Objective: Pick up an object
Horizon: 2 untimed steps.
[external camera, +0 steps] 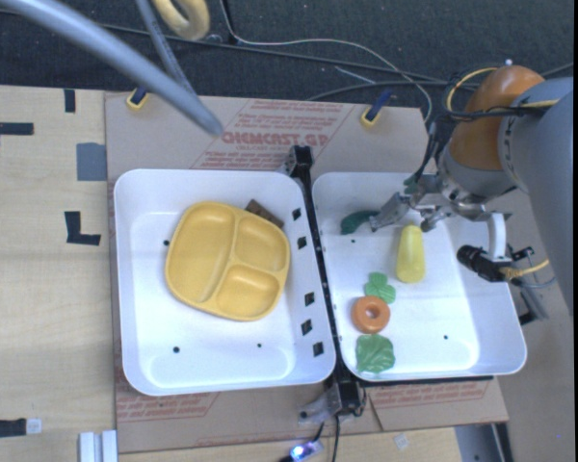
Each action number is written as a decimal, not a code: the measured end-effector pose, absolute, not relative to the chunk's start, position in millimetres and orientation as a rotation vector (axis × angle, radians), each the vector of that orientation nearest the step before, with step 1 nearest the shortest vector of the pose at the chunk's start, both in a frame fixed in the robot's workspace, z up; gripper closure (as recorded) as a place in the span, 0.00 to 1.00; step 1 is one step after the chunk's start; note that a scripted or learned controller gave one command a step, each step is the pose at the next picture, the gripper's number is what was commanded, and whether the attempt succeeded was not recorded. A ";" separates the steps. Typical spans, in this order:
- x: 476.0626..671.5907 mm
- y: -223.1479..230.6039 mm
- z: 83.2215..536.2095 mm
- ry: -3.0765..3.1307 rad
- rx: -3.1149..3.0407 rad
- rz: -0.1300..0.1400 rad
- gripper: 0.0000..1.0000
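Here, hand (411, 210) near right bin's (482, 340) far edge, above yellow corn (410, 255).

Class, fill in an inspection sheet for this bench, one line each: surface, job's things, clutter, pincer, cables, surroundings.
Surface: two white bins, left bin and right bin, on a cardboard sheet.
Job's things: right bin holds a yellow piece, orange ring, two light-green pieces and a dark-green piece.
Clutter: yellow divided plate in left bin.
Pincer: pincer above the right bin's far side.
Cables: black cables behind the bins.
Surroundings: dark floor.
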<state>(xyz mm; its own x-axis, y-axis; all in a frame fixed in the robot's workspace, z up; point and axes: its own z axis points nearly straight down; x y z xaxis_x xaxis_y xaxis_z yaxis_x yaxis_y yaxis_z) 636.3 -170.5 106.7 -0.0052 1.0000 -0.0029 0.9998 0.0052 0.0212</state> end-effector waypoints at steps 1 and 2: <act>629.7 -170.4 106.5 2.227 2.217 0.000 1.00; 634.7 -169.4 149.5 2.222 2.218 0.003 1.00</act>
